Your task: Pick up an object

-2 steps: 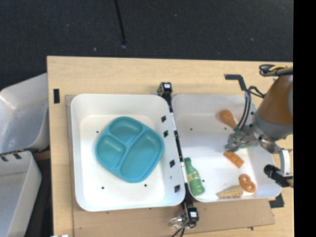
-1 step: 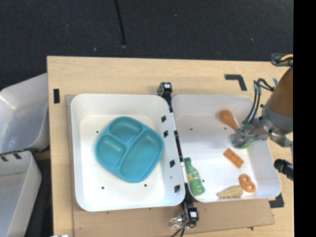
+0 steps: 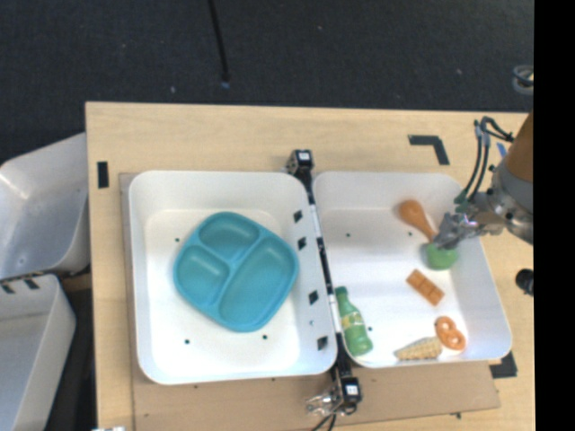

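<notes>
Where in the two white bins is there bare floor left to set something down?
Right bin: bare floor between the centre divider and the orange drumstick toy, above the green plastic bottle. Its right side is crowded around the hand and green round toy. Left bin: just margins around the blue divided plate.

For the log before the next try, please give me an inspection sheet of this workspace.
Surface: pale wooden bench bearing a left white bin and a right white bin.
Job's things: in the right bin, orange drumstick-shaped toy, round green toy, brown waffle-like block, green bottle, orange pretzel-shaped toy, tan wedge.
Clutter: blue divided plate in the left bin.
Grippers: gripper low over the green toy; grasp unclear.
Cables: dark cables above the wrist.
Surroundings: dark floor; white containers at left.
</notes>
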`<act>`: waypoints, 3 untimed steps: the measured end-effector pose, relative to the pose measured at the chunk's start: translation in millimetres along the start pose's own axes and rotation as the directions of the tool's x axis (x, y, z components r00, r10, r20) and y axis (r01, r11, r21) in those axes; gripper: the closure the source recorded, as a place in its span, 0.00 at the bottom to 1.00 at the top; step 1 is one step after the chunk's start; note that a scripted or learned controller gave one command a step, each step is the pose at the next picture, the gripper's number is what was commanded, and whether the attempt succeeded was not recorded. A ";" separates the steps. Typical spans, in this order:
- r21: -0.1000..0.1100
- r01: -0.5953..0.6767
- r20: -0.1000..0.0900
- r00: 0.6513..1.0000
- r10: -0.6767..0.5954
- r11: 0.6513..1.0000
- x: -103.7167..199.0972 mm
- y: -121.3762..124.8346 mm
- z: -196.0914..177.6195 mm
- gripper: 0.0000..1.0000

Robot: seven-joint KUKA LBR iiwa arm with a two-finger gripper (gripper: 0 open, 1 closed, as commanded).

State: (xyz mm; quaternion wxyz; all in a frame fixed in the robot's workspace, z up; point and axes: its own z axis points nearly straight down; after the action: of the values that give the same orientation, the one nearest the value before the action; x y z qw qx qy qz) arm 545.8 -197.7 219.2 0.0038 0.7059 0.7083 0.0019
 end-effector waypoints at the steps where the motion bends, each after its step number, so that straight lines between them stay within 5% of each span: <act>1: 0.000 0.000 0.000 1.000 0.000 1.000 -1.4 2.1 -54.4 1.00; 3: 0.007 0.003 -0.003 1.000 -0.003 1.000 100.6 10.2 -40.7 1.00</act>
State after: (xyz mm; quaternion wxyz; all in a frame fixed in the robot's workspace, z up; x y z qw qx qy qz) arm 555.2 -97.0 259.7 0.0002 0.7048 0.7094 0.0002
